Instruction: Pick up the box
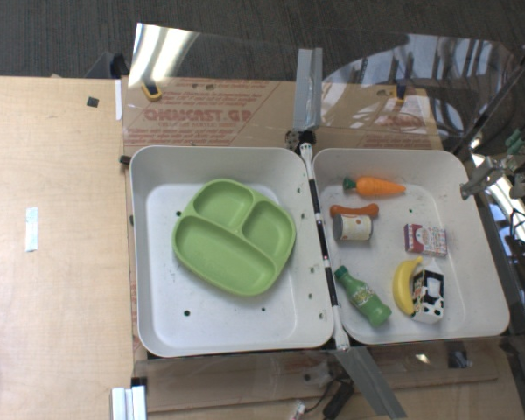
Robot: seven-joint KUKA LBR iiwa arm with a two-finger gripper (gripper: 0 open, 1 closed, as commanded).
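The box [425, 239], small, red and white with print too small to read, lies in the right bin [472, 322], right of a can [354, 227] and above a banana [405, 285] and a black-and-white carton [429, 295]. A carrot [376, 185], a sausage [353, 209] and a green bottle [363, 297] lie nearby. The left bin [149, 322] holds a green divided plate [234, 236]. Cardboard [210, 112] behind reads roughly "CHEMCAST GP".

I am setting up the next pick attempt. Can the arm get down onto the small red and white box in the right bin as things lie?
Probably yes. The small red and white box lies flat on the right white bin's floor with nothing on top of it, apart from the yellow banana and the black and white carton below it.
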